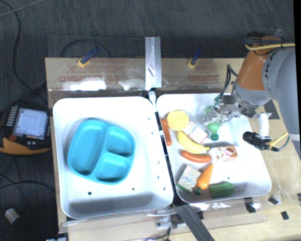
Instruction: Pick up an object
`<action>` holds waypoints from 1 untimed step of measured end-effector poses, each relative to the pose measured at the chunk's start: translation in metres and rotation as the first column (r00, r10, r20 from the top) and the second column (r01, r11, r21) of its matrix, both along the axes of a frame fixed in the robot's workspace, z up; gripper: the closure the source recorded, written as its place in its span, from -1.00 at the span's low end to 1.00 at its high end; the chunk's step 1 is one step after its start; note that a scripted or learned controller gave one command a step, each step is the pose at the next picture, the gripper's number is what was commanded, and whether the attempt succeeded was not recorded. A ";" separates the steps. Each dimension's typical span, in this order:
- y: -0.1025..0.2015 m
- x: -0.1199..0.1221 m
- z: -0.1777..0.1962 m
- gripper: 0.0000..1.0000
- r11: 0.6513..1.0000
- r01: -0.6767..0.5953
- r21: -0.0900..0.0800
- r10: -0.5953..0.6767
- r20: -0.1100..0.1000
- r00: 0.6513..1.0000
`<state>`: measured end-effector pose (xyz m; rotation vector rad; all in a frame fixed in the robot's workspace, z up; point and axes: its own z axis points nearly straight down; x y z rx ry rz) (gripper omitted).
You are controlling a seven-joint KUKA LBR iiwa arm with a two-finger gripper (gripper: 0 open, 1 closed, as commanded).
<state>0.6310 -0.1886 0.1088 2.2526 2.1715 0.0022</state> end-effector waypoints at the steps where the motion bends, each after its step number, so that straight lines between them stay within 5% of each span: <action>1: -0.026 -0.004 0.116 1.00 0.942 0.336 0.003 -0.336 -0.011 0.942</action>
